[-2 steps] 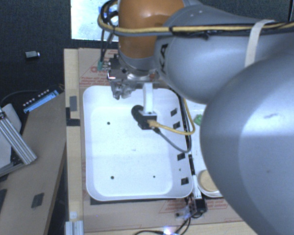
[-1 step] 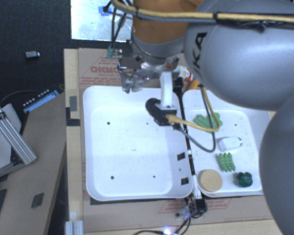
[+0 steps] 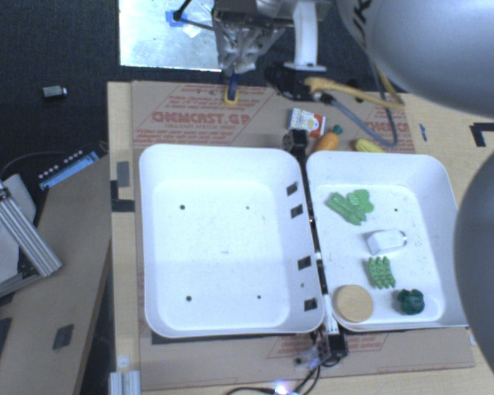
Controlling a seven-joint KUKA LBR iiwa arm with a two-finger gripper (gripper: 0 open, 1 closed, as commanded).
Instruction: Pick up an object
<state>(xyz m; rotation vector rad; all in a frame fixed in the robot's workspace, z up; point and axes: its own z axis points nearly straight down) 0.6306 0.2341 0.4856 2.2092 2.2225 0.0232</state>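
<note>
My pincer [image 3: 237, 66] hangs over the far edge of the bench [image 3: 189, 113], beyond the far rim of the left bin [image 3: 222, 245] and toward that bin's right corner. Whether it is apart or together I cannot tell, since it is blurred from this angle, and I see nothing clamped in it. Just below its tip a small yellow piece [image 3: 230, 96] sits on the brown board. My arm [image 3: 428, 31] sweeps in across the far right corner of the bench, big and grey. The things to pick all lie in the right bin [image 3: 432, 212], well apart from my pincer. A light green piece [image 3: 351, 205] is near the far left corner of the bin. A white piece [image 3: 385, 241] lies about mid-bin, with a ridged green piece [image 3: 380, 272] just nearer than it. A tan disc [image 3: 354, 303] rests at the near left corner, close to the divider between the bins. A dark green lump [image 3: 410, 302] sits beside the disc along the near rim, toward the right. Outside the bins, on the bench just past the right bin's far rim, there are a few more things: a small red-and-white box [image 3: 306, 122], an orange piece [image 3: 328, 141] and a yellow piece [image 3: 365, 146].
</note>
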